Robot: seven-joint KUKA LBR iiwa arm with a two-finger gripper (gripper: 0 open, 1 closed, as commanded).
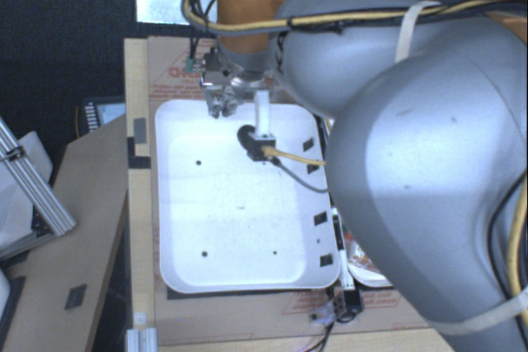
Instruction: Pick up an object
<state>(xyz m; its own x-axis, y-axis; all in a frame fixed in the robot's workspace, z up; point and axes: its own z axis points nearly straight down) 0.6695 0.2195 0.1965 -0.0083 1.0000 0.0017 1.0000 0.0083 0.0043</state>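
White plastic, shallow and bare but for a few dark specks, is the floor of the left bin (177, 276), nearest the camera. Just right of its near corner, a pale reddish scrap (367, 266) peeks from under the grey arm (429, 177). It is the one likely object to pick, but too little shows to tell its long axis or heading. It looks thin and light, probably limp, so I judge a pinch across a free edge safest.

Farther in, a black lump (252, 140) sits below a white post (262, 113) with a yellow cable (297, 161) trailing right; it seems part of the rig.

At the far rim hangs the gripper (221, 105), above the bin's far end. I cannot tell whether the claw is spread or pressed together, and nothing visible sits in it.
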